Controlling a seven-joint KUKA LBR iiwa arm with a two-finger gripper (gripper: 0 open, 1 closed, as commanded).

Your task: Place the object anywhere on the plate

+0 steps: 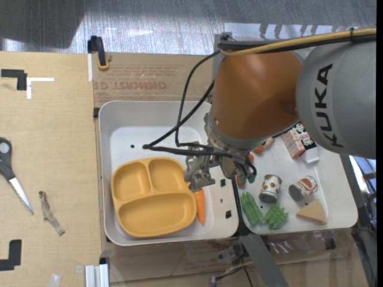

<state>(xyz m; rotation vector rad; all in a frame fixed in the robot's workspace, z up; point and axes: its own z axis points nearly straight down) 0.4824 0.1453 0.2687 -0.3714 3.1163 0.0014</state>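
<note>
The plate [154,203] is smooth yellow plastic with a soft sheen. The bins [114,130] are smooth white plastic, slightly glossy. The arm [335,100] has a matt grey casing; its orange band [257,94] is smooth and semi-glossy. The surface [48,136] looks like matt brown cardboard. The scissors [11,175] have bright metal blades. The carrot [200,207] is smooth orange plastic.

Grey arm [335,94] w/ orange band [257,94] is reached in from right, wrist pointed down. Gripper [200,178] is held low, partly hidden under wrist; finger state can't be made out.
</note>
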